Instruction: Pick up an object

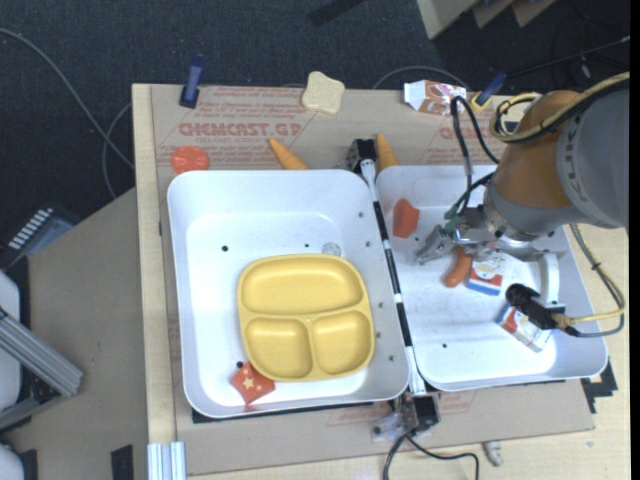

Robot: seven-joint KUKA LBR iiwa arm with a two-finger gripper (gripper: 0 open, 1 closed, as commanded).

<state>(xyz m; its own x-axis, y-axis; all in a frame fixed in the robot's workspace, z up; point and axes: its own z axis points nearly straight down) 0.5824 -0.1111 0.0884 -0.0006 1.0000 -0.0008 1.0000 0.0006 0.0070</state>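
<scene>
White bins, gripper low in the right one, nothing lifted yet.

Yellow divided tray (305, 316) lies well left of the gripper (440, 245), across the wall of the right bin (430, 368). Whether its fingers are spread or pressed together I cannot tell. An orange sausage-shaped piece (457, 268) lies just below-right, a small orange block (404, 217) just up-left: closing here risks catching neither, or nudging one away.

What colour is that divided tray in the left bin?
Yellow: the divided tray shows clearly in the camera view.

Arm (590, 158) cut off at 3 o'clock edge. Right bin (440, 363) partly hidden beneath it. Label print on small packet (524, 325) too small to read.
</scene>
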